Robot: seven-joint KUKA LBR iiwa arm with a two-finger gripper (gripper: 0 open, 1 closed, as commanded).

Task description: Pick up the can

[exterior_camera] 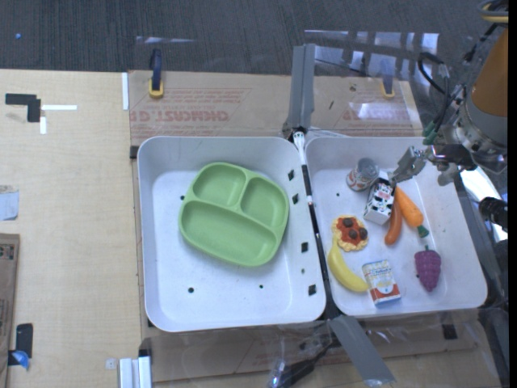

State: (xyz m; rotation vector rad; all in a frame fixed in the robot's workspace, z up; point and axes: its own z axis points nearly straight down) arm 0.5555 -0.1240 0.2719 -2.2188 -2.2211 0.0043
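Hanging over the back part of the right-hand shallow white bin (477,241), the two-finger tool (410,165) is sitting at the end of the grey arm with the orange band (489,87), which is reaching in from the right. Its slim fingers are looking slightly parted, with nothing showing between them, though they are small in this view and the gap is hard to judge.

The small grey metal can (363,174) is lying in the same bin, near its back wall, and is lying to the left of the tool and a little nearer the camera. It seems to be resting tilted or on its side, its reddish end facing down-left, so its long axis is probably running roughly toward the tool; this is not sure.

Crowding it, a white carton with black patches (380,200) is sitting just beside the can on the near side, between can and orange carrot (409,207). The tool is likely needing a short shift leftward before descending.
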